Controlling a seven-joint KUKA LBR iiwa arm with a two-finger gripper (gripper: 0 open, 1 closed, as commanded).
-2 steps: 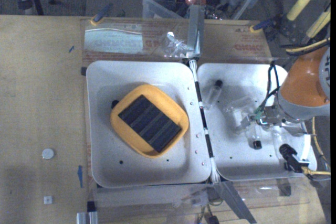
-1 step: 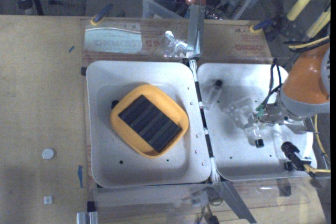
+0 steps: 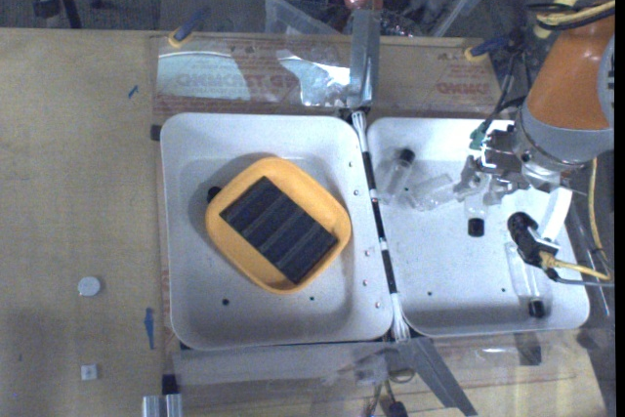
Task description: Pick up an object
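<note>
Yellow plastic with a dark ribbed panel: that rounded-square object point(image 3: 278, 224) lies tilted in your left bin point(image 3: 186, 308). Your gripper point(image 3: 485, 183) hangs over the right bin point(image 3: 439, 298), near a clear tube with a black cap point(image 3: 400, 163) and a small black piece point(image 3: 476, 227); whether it's clenched, you can't tell. Cardboard behind point(image 3: 205, 73) bears unreadable print.

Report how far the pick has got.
Done: the arm has reached over the right bin, and the gripper sits low beside a clear plastic item. In hand: nothing visibly held. Left: grasping and lifting something; the yellow solar-panel object lies untouched in the left bin.
</note>
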